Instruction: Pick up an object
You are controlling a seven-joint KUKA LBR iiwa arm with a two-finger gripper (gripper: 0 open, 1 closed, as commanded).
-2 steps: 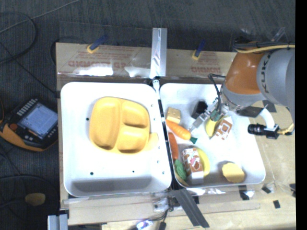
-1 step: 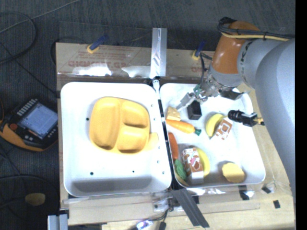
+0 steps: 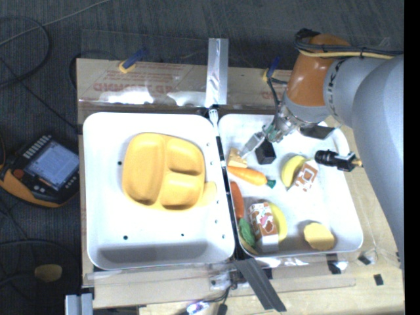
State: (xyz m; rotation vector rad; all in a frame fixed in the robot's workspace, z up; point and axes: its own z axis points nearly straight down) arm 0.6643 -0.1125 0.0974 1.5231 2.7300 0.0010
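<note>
My gripper [image 3: 258, 148] hangs over the upper left of the right bin [image 3: 351, 209]. Its fingers are apart, one pale finger [image 3: 250, 144] and one black finger [image 3: 266, 153], with nothing between them. Just below them lies an orange carrot [image 3: 248, 174], with a small yellow and white piece [image 3: 235, 155] beside it. To the right sit a yellow fruit [image 3: 289, 169] and a red and white box [image 3: 306, 176]. A printed carton [image 3: 262, 223], a long red piece [image 3: 237, 199] and a yellow block [image 3: 319, 235] lie nearer the front.
The left bin [image 3: 105, 241] holds a yellow sectioned plate [image 3: 164, 169]. A black fitting [image 3: 335, 157] sticks out over the right bin's right rim. The grey arm [image 3: 367, 90] crosses the upper right. A handheld device [image 3: 47, 168] lies off the bench at left.
</note>
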